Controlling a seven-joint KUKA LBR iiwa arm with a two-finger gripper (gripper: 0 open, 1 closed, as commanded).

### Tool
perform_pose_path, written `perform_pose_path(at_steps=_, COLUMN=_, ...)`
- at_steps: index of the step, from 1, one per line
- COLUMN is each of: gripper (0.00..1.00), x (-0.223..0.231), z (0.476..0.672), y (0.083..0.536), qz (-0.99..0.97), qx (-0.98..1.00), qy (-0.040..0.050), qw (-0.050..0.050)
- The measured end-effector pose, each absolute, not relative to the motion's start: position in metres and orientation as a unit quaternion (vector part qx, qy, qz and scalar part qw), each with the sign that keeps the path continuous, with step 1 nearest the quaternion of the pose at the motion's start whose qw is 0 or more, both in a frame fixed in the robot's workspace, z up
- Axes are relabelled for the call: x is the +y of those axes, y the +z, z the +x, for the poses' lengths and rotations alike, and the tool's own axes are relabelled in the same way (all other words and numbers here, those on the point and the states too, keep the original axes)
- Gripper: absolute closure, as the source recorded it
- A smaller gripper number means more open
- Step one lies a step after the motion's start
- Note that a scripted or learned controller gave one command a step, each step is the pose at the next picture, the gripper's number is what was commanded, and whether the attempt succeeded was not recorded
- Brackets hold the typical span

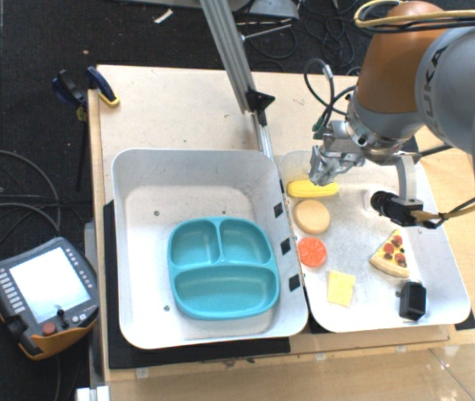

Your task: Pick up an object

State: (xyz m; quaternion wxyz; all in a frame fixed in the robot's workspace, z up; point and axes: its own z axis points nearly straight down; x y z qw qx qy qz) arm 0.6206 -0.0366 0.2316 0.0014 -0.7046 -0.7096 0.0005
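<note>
The right bin holds several toy foods. A yellow banana-shaped piece lies at its far left, with a tan round bun just in front of it. Nearer the camera are an orange-red round slice, a yellow square slice and a pizza wedge. A small black block lies at the near right corner. My gripper hangs directly over the far end of the yellow piece, very close to it. I see nothing lifted off the bin floor.
The left bin holds a teal divided tray. A slanted metal pole crosses the back of the bench and meets the wall between the bins. A teach pendant lies on the floor at left.
</note>
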Motion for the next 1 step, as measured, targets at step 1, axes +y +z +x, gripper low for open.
perform_pose_path(at_steps=1, gripper=1.00, x=0.0030, z=0.6008, y=0.2276, qz=-0.705, qx=-0.709, qy=0.0004, qw=0.001)
